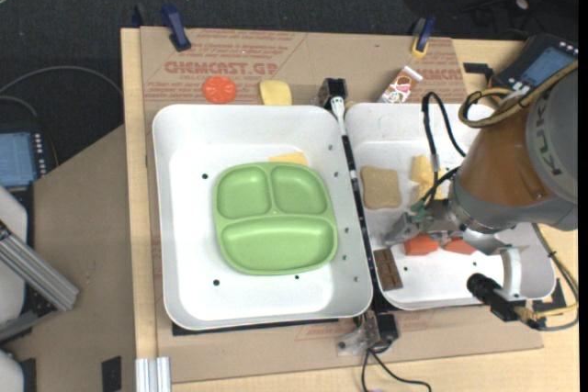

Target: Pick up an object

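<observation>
— Fingers [407, 229]: can their state be told?
— It cannot. They are seen low in the right-hand shallow white bin [533, 289], but they are blurred against the grey wrist, so whether they are wide, narrow or holding anything cannot be made out.
— Where is a thing to be picked up?
— A small orange-red lump [424, 245] lies just beside them, on the bin floor. It is judged to be the likeliest target, since the arm is lowered right over it. Whether it is touched cannot be said.
— What else is placed there?
— A tan square slab [380, 186], a small pale yellow piece [421, 168] and a dark brown bar [387, 268] lie loose in the same bin, apparently scattered as a choice of targets. A green three-compartment plastic plate [274, 218] is laid flat in the left-hand white bin [175, 197].
— Is any writing to be read?
— "CHEMCAST GP" [220, 66] is printed in red on the brown sheet covering the table [138, 151]. The sheet is held down at the far edge by blue clamps [175, 28]. A red-and-white packet [400, 87] lies outside the bins; its print is too small to be read.
</observation>
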`<state>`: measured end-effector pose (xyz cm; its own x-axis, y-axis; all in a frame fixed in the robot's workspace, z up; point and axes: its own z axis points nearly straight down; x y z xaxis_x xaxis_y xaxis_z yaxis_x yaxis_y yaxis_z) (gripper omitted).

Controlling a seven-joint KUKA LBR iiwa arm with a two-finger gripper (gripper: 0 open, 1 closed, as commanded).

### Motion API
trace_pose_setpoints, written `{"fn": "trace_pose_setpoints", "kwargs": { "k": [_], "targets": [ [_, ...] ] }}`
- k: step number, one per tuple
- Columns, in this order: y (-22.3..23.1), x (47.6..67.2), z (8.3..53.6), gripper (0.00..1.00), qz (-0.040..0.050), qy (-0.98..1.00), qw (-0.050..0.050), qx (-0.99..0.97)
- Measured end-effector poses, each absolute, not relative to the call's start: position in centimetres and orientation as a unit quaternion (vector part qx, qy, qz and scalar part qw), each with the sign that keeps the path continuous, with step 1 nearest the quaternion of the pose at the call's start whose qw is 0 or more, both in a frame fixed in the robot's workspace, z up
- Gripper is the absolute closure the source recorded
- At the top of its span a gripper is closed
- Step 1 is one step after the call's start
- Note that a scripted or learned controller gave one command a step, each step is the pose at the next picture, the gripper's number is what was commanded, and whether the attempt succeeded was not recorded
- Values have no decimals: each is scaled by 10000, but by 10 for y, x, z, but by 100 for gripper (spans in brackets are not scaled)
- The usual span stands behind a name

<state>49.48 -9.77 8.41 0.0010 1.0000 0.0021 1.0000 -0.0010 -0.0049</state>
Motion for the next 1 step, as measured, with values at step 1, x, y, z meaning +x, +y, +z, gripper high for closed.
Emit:
{"fn": "trace_pose_setpoints", "kwargs": {
  "k": [1],
  "targets": [
    [-99, 497, 95, 100, -2, -7064, -7, -7078]
  ]
}}
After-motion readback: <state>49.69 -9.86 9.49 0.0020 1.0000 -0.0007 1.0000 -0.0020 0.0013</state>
